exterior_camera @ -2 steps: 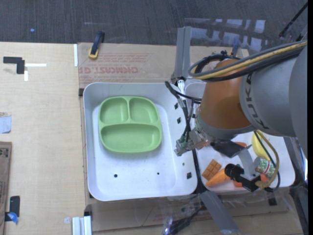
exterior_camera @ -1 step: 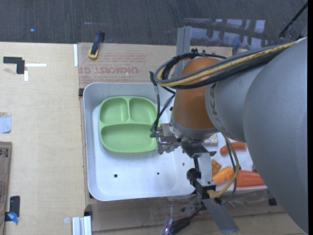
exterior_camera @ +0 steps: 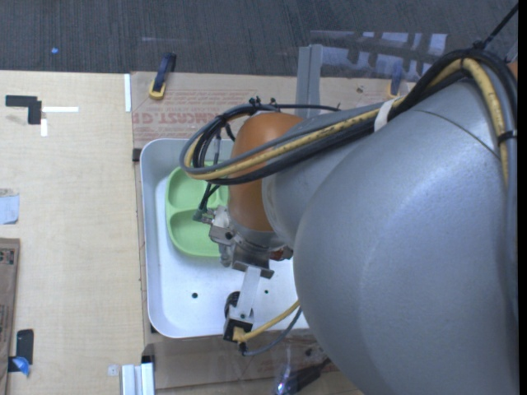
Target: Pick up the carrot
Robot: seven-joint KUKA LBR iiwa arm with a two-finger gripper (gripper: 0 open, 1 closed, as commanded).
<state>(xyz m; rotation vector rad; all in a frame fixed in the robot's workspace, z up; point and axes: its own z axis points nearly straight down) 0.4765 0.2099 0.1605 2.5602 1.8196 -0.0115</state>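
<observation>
Reach is the whole question at this moment, and the picture answers little of it. The arm [exterior_camera: 395,237] comes in from the counter's right edge and lies across most of the white bin [exterior_camera: 177,311], so that only the bin's left side and its near left corner are bare. The orange band [exterior_camera: 259,163] hangs above the bin's middle. Below it the wrist points down and toward the counter's near edge, so the jaws stand low over the bin floor close to its near rim. Whether they are spread or pressed together cannot be told; the tool is seen end-on and partly behind the black and yellow cables [exterior_camera: 247,159] that loop around it.

A green dish [exterior_camera: 185,212] rests in the bin against its left wall, toward the far side, just beside the wrist and left of it. Its visible part holds nothing orange.

Where the carrot lies cannot be told. My judgement is that it is most likely under the arm, either on the covered part of the dish or on the bin floor to its right. Which way it lies from the jaws, and how its long axis runs, are therefore unknown. The coming grasp turns on that hidden direction, and nothing is seen pinched.
</observation>
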